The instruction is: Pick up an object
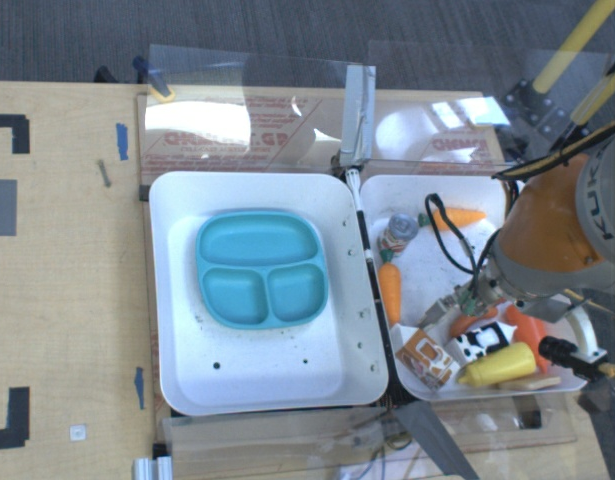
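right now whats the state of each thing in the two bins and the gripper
blue divided plate: flat in the left bin, nothing in its compartments
carrot: lying along the right bin's left wall
small jar: in the right bin, above the carrot
yellow bottle: lying on its side
brown box: tilted at the near edge
gripper: low over the right bin's pile

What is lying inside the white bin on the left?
The left bin holds a blue divided plate, with a few dark specks on the bin floor near it. Whatever lies under the plate is covered.
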`<state>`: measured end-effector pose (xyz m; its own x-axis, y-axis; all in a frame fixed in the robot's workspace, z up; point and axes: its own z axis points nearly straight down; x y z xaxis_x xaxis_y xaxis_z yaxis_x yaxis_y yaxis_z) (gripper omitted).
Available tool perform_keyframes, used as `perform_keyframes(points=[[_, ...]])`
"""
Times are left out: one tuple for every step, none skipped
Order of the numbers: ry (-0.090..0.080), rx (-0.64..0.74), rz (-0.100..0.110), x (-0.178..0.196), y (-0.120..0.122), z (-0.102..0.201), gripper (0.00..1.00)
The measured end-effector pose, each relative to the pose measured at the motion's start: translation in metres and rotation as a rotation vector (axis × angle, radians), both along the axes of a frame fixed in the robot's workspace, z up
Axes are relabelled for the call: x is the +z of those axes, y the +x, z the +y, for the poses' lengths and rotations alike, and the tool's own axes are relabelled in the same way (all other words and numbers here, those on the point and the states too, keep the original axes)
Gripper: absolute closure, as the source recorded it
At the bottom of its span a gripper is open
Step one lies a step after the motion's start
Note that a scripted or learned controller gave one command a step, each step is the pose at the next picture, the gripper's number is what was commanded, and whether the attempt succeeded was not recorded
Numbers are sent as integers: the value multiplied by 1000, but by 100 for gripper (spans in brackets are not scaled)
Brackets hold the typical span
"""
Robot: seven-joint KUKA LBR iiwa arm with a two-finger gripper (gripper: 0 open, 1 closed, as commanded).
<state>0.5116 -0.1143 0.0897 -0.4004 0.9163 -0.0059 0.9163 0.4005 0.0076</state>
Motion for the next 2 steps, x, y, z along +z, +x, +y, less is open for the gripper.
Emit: perform_keyframes(points=[[2,-72,-5,0,-17,-21,0],[-3,-72,-15,12,-14,-22,100]])
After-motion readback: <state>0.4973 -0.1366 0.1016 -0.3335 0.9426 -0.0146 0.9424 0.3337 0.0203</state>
